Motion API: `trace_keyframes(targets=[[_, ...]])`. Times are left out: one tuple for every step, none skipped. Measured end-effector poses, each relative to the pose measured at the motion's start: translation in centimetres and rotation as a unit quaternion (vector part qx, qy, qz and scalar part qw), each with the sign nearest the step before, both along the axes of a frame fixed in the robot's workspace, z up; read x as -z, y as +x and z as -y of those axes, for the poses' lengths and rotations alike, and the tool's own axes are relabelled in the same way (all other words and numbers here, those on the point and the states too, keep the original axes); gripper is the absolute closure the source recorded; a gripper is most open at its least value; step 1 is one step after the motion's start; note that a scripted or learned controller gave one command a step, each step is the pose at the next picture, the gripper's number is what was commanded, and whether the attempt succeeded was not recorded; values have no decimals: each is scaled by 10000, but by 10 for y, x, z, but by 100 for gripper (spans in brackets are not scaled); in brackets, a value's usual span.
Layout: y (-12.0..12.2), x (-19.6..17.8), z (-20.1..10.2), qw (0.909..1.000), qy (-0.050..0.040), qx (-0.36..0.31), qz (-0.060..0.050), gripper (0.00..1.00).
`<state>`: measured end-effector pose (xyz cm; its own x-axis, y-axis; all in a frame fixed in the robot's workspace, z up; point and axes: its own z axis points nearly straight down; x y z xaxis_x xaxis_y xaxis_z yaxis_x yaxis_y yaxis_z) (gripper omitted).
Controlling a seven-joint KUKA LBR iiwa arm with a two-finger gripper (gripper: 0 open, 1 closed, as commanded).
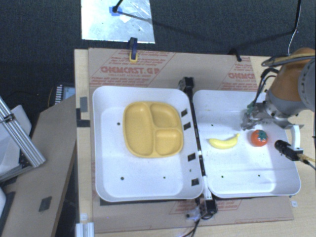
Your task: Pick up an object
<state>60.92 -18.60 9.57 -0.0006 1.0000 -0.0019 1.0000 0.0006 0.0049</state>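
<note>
Nothing is lifted yet: the end effector (251, 118), grip state unclear, hovers just beside the small round red-orange plastic tomato (258, 138).

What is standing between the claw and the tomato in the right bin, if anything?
Nothing visible is in the way. The claw hangs over the right bin, just up and left of the tomato, with bare bin floor between them. The banana lies farther left, off that path.
</note>
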Motion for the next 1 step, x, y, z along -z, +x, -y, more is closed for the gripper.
trace_keyframes(targets=[[6,-64,1,10000,-2,-18,12,100]])
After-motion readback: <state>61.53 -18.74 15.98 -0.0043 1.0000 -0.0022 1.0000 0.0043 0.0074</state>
